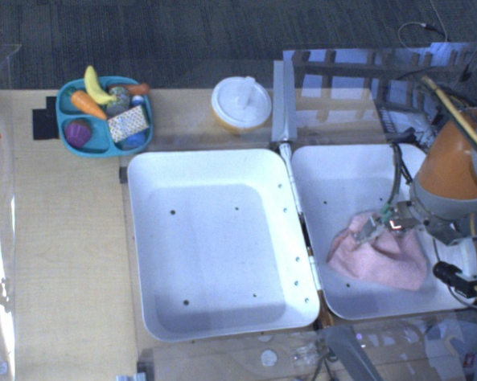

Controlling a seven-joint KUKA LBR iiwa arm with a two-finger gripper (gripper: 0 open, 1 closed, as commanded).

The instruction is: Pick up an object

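Two white bins, one pink cloth under the arm.
One crumpled pink cloth point(380, 257) lies in the right bin point(334, 180), lower right of the frame; the jaws point(373, 227) sit on its upper edge, parted narrowly with pink fabric bunched between them. Left bin point(209, 244) is beside it. A toy-food tray point(105, 113) and yellow lidded cup point(241, 102) sit on the tabletop above.

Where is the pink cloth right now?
The pink cloth lies crumpled in the right-hand white bin, toward its near right part, with the gripper right at its top edge.
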